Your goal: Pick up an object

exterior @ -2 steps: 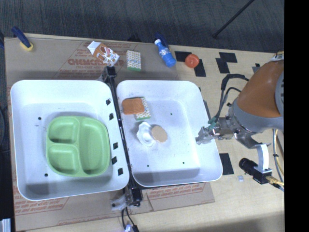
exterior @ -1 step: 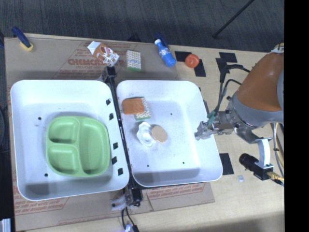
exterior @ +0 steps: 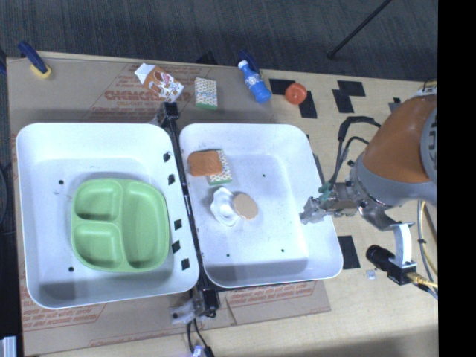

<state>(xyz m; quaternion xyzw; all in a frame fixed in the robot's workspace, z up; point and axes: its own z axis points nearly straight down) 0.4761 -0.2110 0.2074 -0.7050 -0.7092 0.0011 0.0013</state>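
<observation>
In the right bin (exterior: 286, 255) lie an orange sponge-like block (exterior: 207, 163) with a patterned edge, a white crumpled item (exterior: 222, 206) and a tan round piece (exterior: 245, 206) touching it. My gripper (exterior: 314, 211) hangs at the right rim of that bin, well to the right of these objects. The orange band of the arm (exterior: 401, 151) sits above and right of it. Nothing shows between the fingers.
The left bin (exterior: 44, 147) holds a green divided plate (exterior: 120, 225). Behind the bins on the bench lie a snack packet (exterior: 158, 82), a small box (exterior: 206, 93), a blue bottle (exterior: 254, 82) and an orange cap (exterior: 296, 93). Cables run by the arm.
</observation>
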